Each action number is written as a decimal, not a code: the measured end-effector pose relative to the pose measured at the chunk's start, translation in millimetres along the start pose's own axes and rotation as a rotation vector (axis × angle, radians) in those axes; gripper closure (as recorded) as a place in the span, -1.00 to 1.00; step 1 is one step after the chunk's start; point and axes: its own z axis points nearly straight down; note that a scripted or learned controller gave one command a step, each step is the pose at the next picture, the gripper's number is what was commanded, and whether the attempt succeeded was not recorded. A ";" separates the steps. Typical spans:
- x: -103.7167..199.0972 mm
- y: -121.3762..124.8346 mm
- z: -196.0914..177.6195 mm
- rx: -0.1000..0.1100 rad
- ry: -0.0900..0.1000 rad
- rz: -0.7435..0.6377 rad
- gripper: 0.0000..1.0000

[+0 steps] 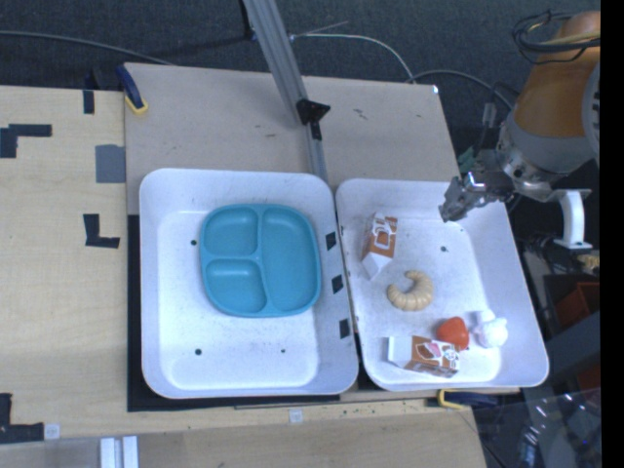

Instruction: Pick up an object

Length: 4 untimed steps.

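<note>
Blue is the color of the plate (260, 259). It has 3 parts and it lies in the left bin (166, 291), far to the left of the croissant (410, 292).

The croissant is the middle mark. It lies near the center of the right bin (522, 305). It looks like a good thing to pick up, since it has space on all sides. Up and a little left of the croissant is a small carton (378, 241). Down and to the right of the croissant are a flat snack pack (430, 355), a red toy (451, 331) and a small white lump (490, 331), all close together.

The gripper (456, 206) hangs up and to the right of the croissant, over the top edge of the right bin. Nothing is between its fingers. I cannot tell if they are apart or together.

The croissant curves like an arch, and its long way runs left to right. So the gripper must go down and to the left to reach it.
</note>
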 end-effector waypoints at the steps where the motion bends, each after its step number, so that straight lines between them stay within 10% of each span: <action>1: 42.9 5.8 4.9 0.000 0.000 0.000 1.00; 4: 208.4 32.6 20.0 -0.001 0.001 -0.002 1.00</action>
